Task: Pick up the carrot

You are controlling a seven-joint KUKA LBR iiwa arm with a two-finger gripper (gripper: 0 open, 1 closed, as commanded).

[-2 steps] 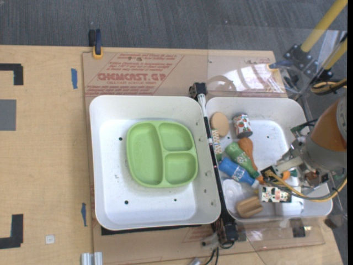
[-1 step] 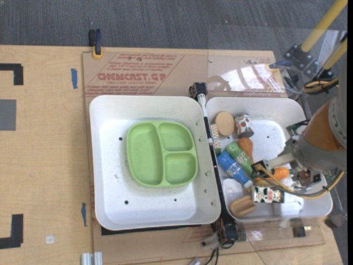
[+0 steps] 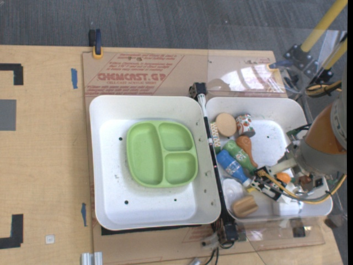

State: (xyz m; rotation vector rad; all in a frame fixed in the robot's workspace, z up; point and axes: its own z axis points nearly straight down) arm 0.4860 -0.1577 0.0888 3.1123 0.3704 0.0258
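Note:
The carrot (image 3: 245,146) lies in the right bin (image 3: 276,131), an orange body with a green leafy end pointing toward the front. My gripper (image 3: 287,182) hangs low over the right part of that bin, to the right of and nearer than the carrot, and apart from it. A small orange patch (image 3: 283,176) shows right at the gripper; what it is cannot be made out.
Around the carrot lie a tan rounded piece (image 3: 225,124), a small printed can (image 3: 244,122), a blue bottle (image 3: 231,167), a white cup (image 3: 231,191) and a brown cylinder (image 3: 245,206). The left bin (image 3: 105,148) holds a green divided plate (image 3: 162,153).

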